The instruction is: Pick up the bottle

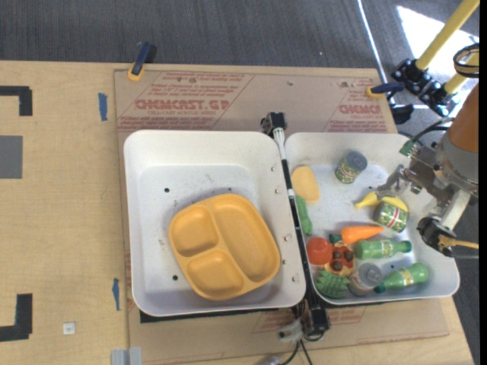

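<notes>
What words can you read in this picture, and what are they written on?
"CHEMCAST GP": red print on the brown sheet under the bins, at its upper left.
"CHEMCAST": the same red print at the sheet's upper right, partly cut off by the right bin.
Labels on the two green bottles and two cans: too small to read.

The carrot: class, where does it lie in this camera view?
The carrot lies in the right bin, just above a green bottle and below the yellow banana.
</notes>
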